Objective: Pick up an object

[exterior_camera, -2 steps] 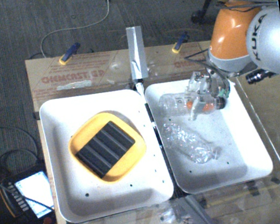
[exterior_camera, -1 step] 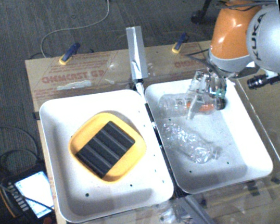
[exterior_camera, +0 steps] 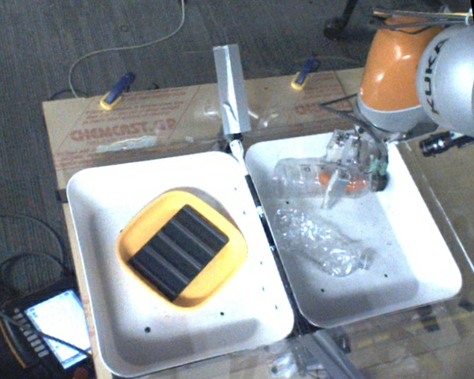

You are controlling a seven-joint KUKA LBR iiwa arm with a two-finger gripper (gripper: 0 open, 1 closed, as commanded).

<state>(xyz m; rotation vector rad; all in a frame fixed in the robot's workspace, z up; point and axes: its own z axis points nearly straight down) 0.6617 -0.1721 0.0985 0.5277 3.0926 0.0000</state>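
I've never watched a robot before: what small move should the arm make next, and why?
Probably ease straight down. The gripper hovers in the right white bin, over one end of a clear plastic bottle. A crumpled clear plastic wrapper lies nearer the front.

The arm is running off the frame's right edge, and its gripper is blurring against clear plastic.

bench: brown board | left white bin and right white bin on it, touching | two blue-yellow clamps behind the bins
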